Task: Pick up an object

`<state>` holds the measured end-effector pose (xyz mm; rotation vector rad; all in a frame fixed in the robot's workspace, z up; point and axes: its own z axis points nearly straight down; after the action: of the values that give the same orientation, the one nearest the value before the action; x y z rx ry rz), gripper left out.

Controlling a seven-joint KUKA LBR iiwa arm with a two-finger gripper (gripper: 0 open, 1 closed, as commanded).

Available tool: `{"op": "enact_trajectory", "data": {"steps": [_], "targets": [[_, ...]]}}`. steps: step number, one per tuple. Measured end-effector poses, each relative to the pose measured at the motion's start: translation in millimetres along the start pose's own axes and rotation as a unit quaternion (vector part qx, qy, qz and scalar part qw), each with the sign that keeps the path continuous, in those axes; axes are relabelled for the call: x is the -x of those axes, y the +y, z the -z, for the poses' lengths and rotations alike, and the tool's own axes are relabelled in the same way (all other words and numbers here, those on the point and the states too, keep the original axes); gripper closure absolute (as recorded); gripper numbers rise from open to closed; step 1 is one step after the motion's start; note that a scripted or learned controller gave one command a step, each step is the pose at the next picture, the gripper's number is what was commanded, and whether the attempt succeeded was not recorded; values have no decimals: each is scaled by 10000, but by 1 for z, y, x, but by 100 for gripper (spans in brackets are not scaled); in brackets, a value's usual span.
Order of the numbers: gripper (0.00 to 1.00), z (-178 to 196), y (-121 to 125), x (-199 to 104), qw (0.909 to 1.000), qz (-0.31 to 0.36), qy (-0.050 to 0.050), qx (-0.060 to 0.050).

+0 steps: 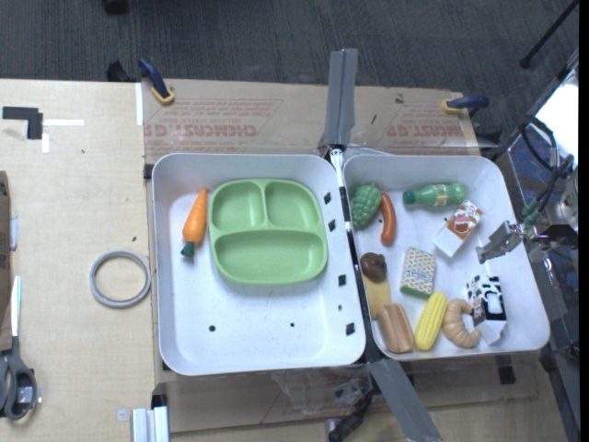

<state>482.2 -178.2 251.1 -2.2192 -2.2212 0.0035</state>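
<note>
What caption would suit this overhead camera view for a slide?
Robot pincer poised at the right bin of toy foods; green divided plate and carrot in the left bin.

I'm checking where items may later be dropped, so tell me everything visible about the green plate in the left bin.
The green plate is a pale green divided tray that looks like matte plastic, roughly square with rounded corners. Raised ridges split it into two small compartments at the far side and one wide one nearer the camera. It lies flat, right way up, in the far half of the left bin. An orange toy carrot lies along its left edge, touching or nearly so.
</note>
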Motion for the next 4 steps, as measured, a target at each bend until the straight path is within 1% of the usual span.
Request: {"op": "enact_trajectory", "data": {"steps": [1, 2, 3, 4], "targets": [[0, -103, 0, 40, 9974, 727, 5, 2], [0, -158, -3, -10, 9994, 341, -6, 29], [100, -149, -2, -9, 9995, 323, -14, 42], [100, -157, 2, -17, 9935, 1141, -13, 28]]}}
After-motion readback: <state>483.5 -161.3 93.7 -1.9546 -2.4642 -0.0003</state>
